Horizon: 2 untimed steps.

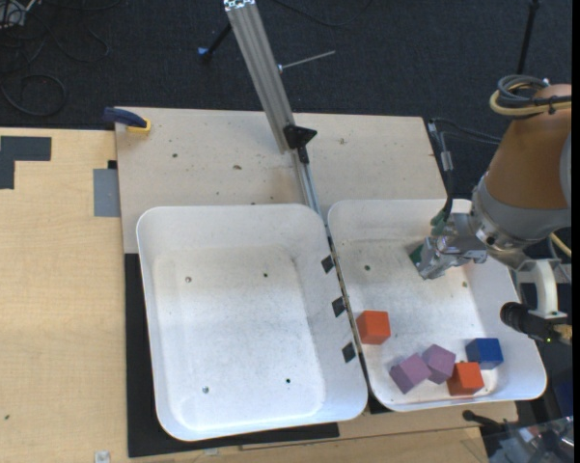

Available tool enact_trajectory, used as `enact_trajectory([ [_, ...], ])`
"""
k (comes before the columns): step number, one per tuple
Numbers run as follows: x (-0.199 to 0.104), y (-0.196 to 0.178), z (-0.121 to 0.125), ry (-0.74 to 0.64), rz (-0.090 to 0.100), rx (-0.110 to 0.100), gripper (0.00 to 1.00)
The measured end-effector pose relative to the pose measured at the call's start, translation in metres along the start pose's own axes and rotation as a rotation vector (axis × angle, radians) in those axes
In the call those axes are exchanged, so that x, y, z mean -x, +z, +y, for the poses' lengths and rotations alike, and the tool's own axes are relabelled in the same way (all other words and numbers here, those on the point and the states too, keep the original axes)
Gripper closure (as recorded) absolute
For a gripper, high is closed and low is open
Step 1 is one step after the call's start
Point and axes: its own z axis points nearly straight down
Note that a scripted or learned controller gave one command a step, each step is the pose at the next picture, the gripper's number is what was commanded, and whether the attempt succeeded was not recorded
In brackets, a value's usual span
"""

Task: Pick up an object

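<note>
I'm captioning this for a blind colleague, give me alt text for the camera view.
A grey and orange robot arm reaches from the right, its gripper over the upper part of the right bin. Near that bin's lower edge lie two orange cubes, two purple cubes and a blue cube. The left bin sits beside it.

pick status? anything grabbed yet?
Done: the gripper is over the right bin, near its upper part. In hand: nothing visibly held. Left: the whole pick; the orange block, purple blocks, blue block all lie in the bin's lower part.
</note>
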Motion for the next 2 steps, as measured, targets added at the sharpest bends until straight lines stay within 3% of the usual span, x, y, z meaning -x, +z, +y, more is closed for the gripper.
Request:
enact_trajectory([
  [2,-0.115,0.002,0.027,-0.001,-0.001,0.001,1.00],
])
